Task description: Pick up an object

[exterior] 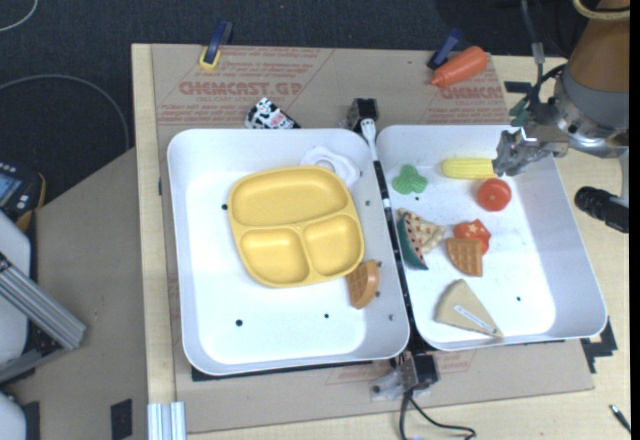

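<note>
Yellow plastic stands out first: a divided tray (pixel 296 225) with three compartments is sitting in the left white bin (pixel 200 328), turned a little askew. Just off its near right corner a small brown croissant-like toy (pixel 364 283) is lying against the bin's right wall, and a white ring-shaped piece (pixel 333 164) is resting at the tray's far right corner.

The right white bin (pixel 560 298) is holding the toy food. A green leafy piece (pixel 409 179) is lying at the far left, with a yellow corn cob (pixel 467 168) to its right. A round red tomato (pixel 493 194), glossy and smooth, is sitting just near the cob's right end. Nearer, a pizza slice (pixel 417 234) is lying by the left wall, a red strawberry-like piece (pixel 473 231) is touching an orange waffle-textured piece (pixel 464 256), and a pale cheese wedge (pixel 466 311) is lying nearest.

The gripper (pixel 510 156) is hanging over the far right part of this bin, its tip just beside the corn cob's right end and just above the tomato in the view. Whether its jaws are apart or together I cannot tell; nothing is visibly caught between them.

Outside the bins, on the board's far edge, an orange carrot toy (pixel 459 67) is lying.
</note>
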{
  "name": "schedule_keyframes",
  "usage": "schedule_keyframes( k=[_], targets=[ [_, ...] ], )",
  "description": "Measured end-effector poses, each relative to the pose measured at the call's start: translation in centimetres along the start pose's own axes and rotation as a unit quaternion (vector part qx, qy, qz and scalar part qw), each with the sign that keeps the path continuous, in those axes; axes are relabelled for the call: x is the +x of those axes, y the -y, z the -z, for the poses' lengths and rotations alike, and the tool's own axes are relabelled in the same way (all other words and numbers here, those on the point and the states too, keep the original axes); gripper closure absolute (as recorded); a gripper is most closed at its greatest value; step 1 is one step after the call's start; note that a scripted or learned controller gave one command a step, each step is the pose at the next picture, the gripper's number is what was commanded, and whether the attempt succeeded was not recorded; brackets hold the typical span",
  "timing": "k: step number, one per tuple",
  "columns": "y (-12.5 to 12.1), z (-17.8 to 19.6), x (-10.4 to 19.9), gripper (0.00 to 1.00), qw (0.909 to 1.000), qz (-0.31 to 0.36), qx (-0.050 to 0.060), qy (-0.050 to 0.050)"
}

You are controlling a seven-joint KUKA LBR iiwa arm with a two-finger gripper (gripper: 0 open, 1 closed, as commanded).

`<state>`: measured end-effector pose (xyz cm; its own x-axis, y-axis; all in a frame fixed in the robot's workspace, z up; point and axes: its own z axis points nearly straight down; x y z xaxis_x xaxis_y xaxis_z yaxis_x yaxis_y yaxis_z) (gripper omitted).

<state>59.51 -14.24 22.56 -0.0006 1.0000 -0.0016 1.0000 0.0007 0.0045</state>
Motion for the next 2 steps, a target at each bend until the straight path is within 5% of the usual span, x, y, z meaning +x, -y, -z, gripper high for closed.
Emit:
schedule_keyframes(
  k=[2],
  targets=[
    [3.2, -1.6, 9.6, 1.0, 1.0, 0.002, 0.004, -0.002]
  ],
)
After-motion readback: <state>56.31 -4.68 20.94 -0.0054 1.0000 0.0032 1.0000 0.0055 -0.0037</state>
